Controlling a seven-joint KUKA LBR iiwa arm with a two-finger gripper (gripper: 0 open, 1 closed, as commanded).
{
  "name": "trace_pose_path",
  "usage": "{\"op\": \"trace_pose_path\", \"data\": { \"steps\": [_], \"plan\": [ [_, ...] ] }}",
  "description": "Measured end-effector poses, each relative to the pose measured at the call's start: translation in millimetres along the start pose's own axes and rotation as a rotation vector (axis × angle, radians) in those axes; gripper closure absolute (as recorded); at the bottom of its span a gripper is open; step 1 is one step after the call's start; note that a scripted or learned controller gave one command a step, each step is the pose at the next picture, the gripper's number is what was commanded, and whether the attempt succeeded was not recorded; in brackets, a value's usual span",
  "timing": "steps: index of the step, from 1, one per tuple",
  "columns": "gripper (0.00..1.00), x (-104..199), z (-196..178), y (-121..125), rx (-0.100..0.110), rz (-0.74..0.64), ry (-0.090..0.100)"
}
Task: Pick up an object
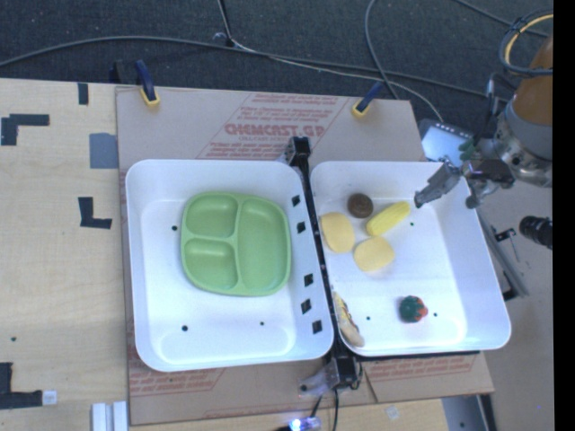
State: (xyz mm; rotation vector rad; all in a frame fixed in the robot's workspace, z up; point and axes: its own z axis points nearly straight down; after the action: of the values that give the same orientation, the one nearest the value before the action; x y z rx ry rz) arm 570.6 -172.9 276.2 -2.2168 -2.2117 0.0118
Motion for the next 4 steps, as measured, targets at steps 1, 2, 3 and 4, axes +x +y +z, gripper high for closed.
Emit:
{"op": "trace_pose_path", "data": {
  "steps": [1,2,3,4],
  "plan": [
    [0.00,0.6,-6.7,1.9,-0.011,-0.004,-0.002],
    [0.00,-6.8,52.4,-3.3,-0.006,-0.002,-0.002],
    [0.00,-6.9,95.5,-2.7,-0.008,-0.003,-0.002],
    [0.00,-10.7,141.5,-8.1,-0.007,-0.003,-0.002]
  ]
}}
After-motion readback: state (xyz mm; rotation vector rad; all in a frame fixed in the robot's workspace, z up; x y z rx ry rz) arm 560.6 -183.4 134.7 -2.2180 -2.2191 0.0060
